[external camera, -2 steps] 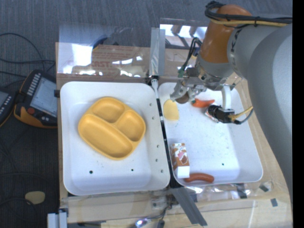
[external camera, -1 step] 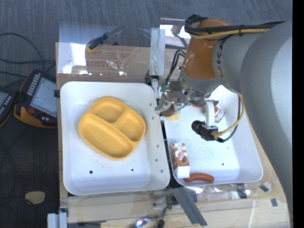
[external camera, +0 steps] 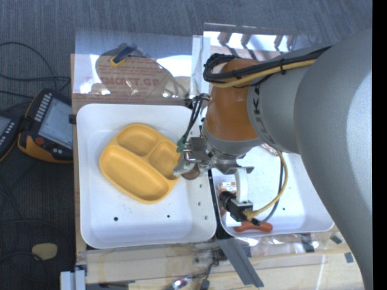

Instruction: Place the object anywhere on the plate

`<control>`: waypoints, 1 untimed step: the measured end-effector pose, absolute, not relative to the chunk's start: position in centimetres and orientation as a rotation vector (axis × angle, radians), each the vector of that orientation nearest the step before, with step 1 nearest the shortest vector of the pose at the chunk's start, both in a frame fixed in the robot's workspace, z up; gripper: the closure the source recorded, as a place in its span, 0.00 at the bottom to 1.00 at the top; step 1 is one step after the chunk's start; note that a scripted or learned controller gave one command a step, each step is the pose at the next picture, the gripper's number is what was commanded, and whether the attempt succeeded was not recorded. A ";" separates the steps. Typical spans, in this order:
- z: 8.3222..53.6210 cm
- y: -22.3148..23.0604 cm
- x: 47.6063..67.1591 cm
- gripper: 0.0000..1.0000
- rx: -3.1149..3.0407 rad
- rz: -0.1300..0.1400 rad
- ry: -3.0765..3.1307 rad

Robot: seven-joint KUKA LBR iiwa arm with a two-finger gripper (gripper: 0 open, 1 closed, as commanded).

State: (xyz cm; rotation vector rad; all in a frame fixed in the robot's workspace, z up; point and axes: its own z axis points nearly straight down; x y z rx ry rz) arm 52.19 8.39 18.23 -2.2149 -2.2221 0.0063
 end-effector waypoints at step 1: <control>17.6 14.2 54.7 1.00 -2.215 0.007 -2.223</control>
